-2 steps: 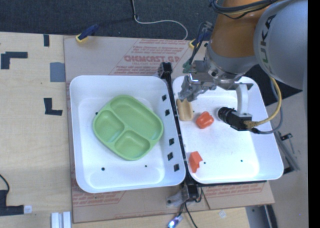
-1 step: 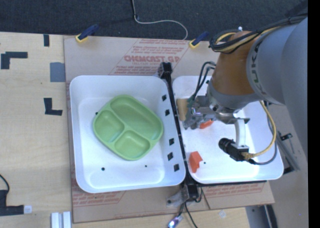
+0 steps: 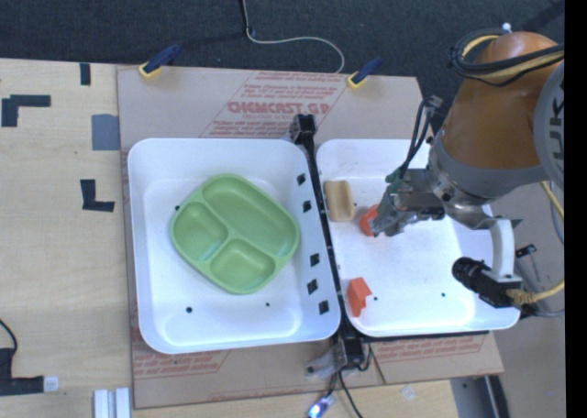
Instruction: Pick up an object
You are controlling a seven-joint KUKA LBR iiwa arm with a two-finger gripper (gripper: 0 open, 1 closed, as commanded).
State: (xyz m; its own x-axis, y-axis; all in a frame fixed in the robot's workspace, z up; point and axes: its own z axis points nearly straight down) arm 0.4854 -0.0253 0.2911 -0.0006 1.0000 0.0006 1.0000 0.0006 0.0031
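Objects here are few, so going big to small: left bin [image 3: 147, 251] has a green divided plate [image 3: 235, 233] lying flat in the middle, right bin [image 3: 431, 311] has a tan block [image 3: 338, 199] up against the divider, an orange block [image 3: 358, 295] near the front left corner, and a small red piece [image 3: 368, 221] just right of the tan one. The gripper [image 3: 390, 222] is low over the right bin, right next to that red piece, maybe touching it. Can't tell how wide it's set or whether it has anything in it, the wrist blocks the tips. If red is the target, I'd say center on it before closing, since it's small and could easily squirt sideways toward the tan block. Come straight down, close slow, then lift a little and check it actually came along. The plate looks too wide and flat for a clean pinch anyway.
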